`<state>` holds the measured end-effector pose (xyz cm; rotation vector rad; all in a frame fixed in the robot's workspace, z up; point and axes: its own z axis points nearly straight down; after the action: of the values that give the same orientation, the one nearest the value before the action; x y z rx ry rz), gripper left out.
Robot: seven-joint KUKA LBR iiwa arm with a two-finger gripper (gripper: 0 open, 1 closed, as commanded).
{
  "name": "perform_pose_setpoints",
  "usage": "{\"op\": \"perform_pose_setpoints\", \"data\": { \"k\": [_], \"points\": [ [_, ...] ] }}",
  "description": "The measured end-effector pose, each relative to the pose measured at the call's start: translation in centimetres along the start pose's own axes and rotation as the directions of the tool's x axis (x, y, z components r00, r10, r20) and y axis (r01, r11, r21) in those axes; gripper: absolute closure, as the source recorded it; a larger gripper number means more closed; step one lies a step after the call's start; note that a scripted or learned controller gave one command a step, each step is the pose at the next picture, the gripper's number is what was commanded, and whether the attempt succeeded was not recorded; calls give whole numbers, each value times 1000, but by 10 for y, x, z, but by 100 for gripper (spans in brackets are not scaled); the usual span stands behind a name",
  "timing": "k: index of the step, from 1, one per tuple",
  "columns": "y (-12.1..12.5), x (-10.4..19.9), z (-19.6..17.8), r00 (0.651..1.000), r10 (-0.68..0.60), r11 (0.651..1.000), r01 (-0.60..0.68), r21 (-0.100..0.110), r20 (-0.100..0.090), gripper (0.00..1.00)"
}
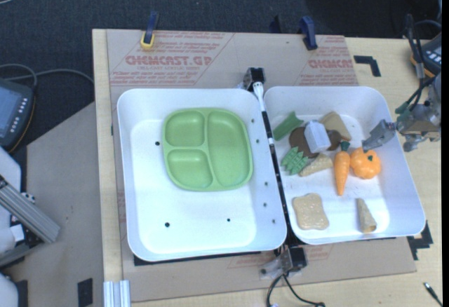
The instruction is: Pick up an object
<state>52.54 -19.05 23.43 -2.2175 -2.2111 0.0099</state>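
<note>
Bench (pixel 210 64): brown board printed with red lettering, held at its far edge by a yellow clamp (pixel 148 38) and a blue clamp (pixel 307 33); it carries two shallow white bins side by side.
Left bin (pixel 140 214): holds one green divided plate (pixel 208 148), three compartments, lying flat in the far half of the bin.
Right bin (pixel 400 190): holds a cluster of toy food items.
Carrot (pixel 341 169): orange, lying lengthwise near the bin's middle, just beside the round orange fruit.
Orange fruit (pixel 365 163): round, with a green top, to the right of the carrot and close below the gripper.
Toast slice (pixel 310 212): tan, flat, in the near part of the bin.
Cone piece (pixel 366 215): tan, near the bin's near right corner.
Green leafy piece (pixel 295 158): ridged, by the bin's left wall, touching a pale wedge (pixel 317 165).
Green strip (pixel 285 127): tilted, at the far left of the cluster.
Brown and grey pile (pixel 319 136): several items overlapping; separate kinds hard to tell.
Gripper (pixel 379 134): grey, reaching in from the right over the right bin's far right part, above the orange fruit; nothing seen between its fingers.
Jaw state: cannot tell from this view.
</note>
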Motion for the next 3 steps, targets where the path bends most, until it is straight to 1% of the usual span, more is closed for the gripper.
{"op": "perform_pose_setpoints", "data": {
  "k": [1,2,3],
  "points": [
    [2,0,-6,1000,-3,1000,3,-12,3,0],
    [-4,-5,41,1000,-2,1000,2,-6,0,0],
    [-5,-1,104,1000,-3,1000,3,-6,0,0]
  ]
}}
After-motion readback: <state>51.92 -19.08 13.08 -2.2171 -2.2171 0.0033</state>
